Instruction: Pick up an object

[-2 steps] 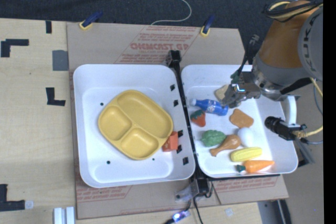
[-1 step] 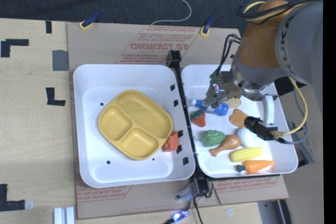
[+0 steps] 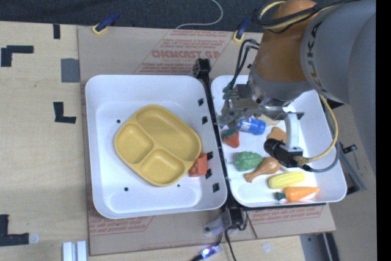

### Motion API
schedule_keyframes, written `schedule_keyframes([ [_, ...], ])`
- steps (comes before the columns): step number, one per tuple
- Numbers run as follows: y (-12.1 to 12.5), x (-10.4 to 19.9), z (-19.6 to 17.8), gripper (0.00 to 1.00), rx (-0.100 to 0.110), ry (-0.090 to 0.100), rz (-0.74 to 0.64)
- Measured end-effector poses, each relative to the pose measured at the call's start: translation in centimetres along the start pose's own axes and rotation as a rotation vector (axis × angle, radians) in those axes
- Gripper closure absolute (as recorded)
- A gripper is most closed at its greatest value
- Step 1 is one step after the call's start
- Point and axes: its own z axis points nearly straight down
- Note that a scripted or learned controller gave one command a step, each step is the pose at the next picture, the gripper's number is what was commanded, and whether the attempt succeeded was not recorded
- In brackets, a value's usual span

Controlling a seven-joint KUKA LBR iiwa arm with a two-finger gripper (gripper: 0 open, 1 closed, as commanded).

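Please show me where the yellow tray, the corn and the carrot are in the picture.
yellow tray (image 3: 157,144): camera view, on its middle divider.
corn (image 3: 286,179): camera view, on the middle of the cob.
carrot (image 3: 300,193): camera view, on its orange body.

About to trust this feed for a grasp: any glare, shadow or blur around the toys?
Camera view: even lighting, no strong glare on the white bins; the arm shades the right bin's upper part, where the pincer sits; toys like the corn look fairly sharp, though small.

— Arm?
— Grey, orange-banded above the wrist, reaching in from the right, bent downward.
— Gripper (image 3: 231,121)?
— Low, pointing down and left; finger state unclear.
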Motion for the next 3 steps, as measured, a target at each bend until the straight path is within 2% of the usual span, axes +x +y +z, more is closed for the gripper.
schedule_keyframes([
  [1,0.0,5.3,1.6,1.00,0.003,-0.002,0.000],
  [2,-1.2,6.7,1.1,1.00,0.002,-0.002,0.003],
  [3,-0.1,6.6,1.6,1.00,0.001,-0.003,0.004],
])
